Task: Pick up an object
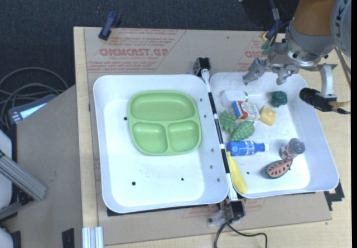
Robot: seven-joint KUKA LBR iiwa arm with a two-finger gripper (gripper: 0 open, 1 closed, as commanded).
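Cardboard-topped tabletop [167, 46], two white bins. Pincer [269, 72] spread, empty, over right bin [318, 129] far rim. Nearest object: white bottle [234, 96], below-left of pincer, long axis running left-right.

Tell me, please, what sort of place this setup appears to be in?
Probably a robotics lab's grasping bench: two white bins clipped together on a cardboard-covered bench, a grey-and-orange arm's gripper above small toy items like a blue bottle, and loose cables on dark carpet.
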